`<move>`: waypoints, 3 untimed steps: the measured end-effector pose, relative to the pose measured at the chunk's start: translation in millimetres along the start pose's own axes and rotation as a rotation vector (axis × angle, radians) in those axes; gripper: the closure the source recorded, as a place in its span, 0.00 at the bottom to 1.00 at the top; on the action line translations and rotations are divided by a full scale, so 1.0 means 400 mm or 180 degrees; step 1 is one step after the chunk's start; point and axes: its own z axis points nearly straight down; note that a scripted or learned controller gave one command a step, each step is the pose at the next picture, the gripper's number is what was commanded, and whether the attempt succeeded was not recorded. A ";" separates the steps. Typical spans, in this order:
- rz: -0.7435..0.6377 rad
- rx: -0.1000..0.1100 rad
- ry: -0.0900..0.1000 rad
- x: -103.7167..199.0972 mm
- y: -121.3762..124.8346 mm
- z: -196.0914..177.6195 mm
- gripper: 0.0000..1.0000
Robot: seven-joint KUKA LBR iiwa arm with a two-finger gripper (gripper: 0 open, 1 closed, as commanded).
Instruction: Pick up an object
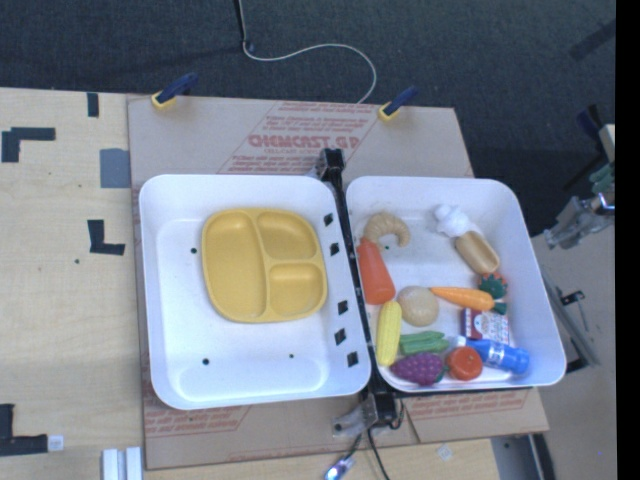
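From above, the left bin (165, 298) holds a glossy yellow plastic divided plate (264, 264). The right bin (520, 228) holds smooth plastic toy food: croissant (388, 228), corn cob (388, 332), knobbly purple grapes (418, 369), tapered carrot (462, 295). The jaws' state cannot be told.

Two shallow white bins sat side by side on a cardboard sheet (300, 143). The left bin (165, 298) held a yellow divided plate (264, 265). The right bin (525, 238) held toy food: croissant (387, 229), carrot (464, 296), corn cob (388, 332), purple grapes (418, 369).
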 end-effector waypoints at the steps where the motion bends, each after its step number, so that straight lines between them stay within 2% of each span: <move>1: -0.0014 0.0025 0.0015 0.195 -0.054 0.384 1.00; 2: -0.0014 -0.0025 -0.0008 0.247 0.141 0.540 1.00; 3: -0.0030 -0.0034 0.0001 0.458 0.126 0.421 1.00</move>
